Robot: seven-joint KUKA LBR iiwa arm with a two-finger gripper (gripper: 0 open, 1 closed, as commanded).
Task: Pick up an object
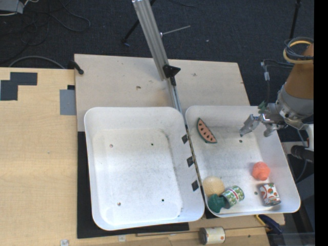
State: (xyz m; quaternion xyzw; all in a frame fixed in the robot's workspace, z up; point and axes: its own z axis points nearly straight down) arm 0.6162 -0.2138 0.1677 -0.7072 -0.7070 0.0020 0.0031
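Two shallow white bins with rounded corners sit side by side on a pale board. The left bin [136, 165] has a speckled matte floor. The right bin [233, 152] holds the objects. A watermelon slice [206, 130], a flat wedge with red flesh, dark seeds and a green rind, lies at about ten o'clock in this bin. A rough orange ball [260, 170] rests at about four o'clock. Along the near edge, from seven to five o'clock, lie a pale yellow rounded lump [213, 185], a dark green soft-looking shape [217, 203] touching it, a small cylindrical can [233, 195] with a green-and-white label lying on its side, and a second can [269, 193] with a red-and-white label near the corner. The grey arm with its orange band [300, 78] reaches over the bin's two o'clock rim. The gripper [259, 126], metallic and angular, hangs above bare bin floor with its two fingers spread apart and nothing between them, well apart from every object. A ribbed aluminium post [154, 37] rises at twelve o'clock behind the bins.
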